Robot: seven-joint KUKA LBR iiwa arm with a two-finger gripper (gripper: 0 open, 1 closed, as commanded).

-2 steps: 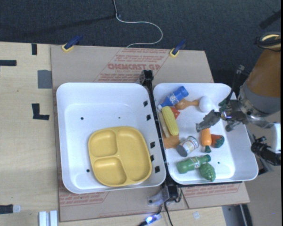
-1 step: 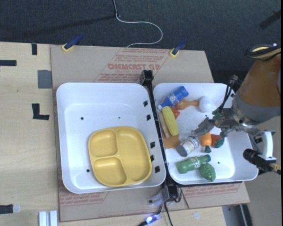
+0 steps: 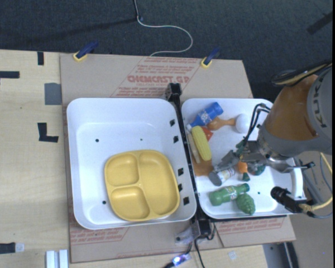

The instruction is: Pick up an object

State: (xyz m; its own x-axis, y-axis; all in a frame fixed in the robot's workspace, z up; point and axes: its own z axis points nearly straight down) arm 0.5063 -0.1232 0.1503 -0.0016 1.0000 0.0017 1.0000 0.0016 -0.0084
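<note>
A pale wooden desk point(image 3: 22, 166) under a sheet of printed cardboard point(image 3: 156, 77) carries two shallow white bins side by side, with dark carpet beyond the far edge. The left bin point(image 3: 84, 121) holds a yellow divided plate point(image 3: 140, 184). The right bin point(image 3: 262, 202) is crowded with small toys: a blue bottle point(image 3: 207, 114), a yellow corn cob point(image 3: 200, 143), a white ball point(image 3: 241, 123), a green bottle point(image 3: 229, 194) and a green lump point(image 3: 246, 205) near the front.

The gripper point(image 3: 234, 162) sits low in the middle of the right bin among this clutter, above a small grey piece point(image 3: 215, 178). Whether the jaws are spread or pinching anything cannot be told; the wrist and dark fittings mask them.

These things look like light, rigid plastic, probably smooth and apt to roll or slip. The green bottle would likely be best taken across its narrow body, the corn cob across its middle. The arm covers the right part of the bin, and an orange piece point(image 3: 243, 168) by the gripper is too small to identify.
</note>
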